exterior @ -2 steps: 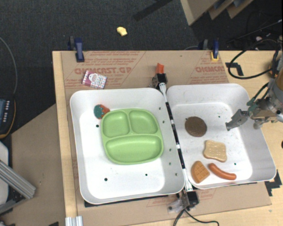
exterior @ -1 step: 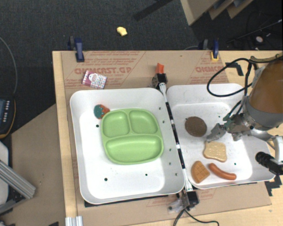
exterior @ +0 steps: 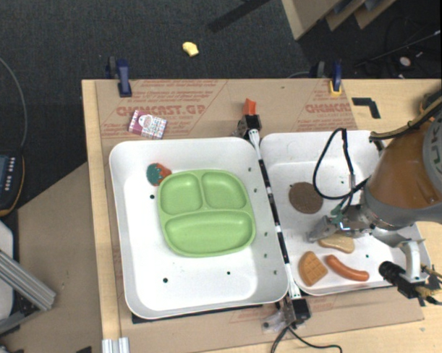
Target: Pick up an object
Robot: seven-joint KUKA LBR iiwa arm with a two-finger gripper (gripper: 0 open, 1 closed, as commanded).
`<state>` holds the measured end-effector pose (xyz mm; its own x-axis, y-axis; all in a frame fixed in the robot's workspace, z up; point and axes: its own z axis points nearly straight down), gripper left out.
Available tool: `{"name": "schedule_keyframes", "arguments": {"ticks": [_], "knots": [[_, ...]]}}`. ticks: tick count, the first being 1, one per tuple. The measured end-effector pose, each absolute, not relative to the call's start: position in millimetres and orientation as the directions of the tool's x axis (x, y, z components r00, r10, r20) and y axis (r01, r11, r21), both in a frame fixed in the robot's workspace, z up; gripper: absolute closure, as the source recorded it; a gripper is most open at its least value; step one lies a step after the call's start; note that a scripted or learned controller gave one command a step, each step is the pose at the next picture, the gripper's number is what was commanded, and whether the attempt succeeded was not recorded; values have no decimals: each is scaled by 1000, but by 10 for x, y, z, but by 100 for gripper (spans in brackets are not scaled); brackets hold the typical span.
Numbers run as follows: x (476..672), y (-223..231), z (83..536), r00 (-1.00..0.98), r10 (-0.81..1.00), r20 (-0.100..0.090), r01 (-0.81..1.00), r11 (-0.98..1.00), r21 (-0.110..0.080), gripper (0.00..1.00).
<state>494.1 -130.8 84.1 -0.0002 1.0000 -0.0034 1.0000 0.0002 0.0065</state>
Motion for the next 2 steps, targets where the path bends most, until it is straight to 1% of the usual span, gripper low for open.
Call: {"name": "schedule_keyframes", "arguments": {"ticks": [1, 2], "knots": [[4969, -1313, 989, 0, 1000, -5, 1000, 0, 14, 100], [4963, -1312, 979, 0, 1000, -4, 1000, 0, 12, 0]]}}
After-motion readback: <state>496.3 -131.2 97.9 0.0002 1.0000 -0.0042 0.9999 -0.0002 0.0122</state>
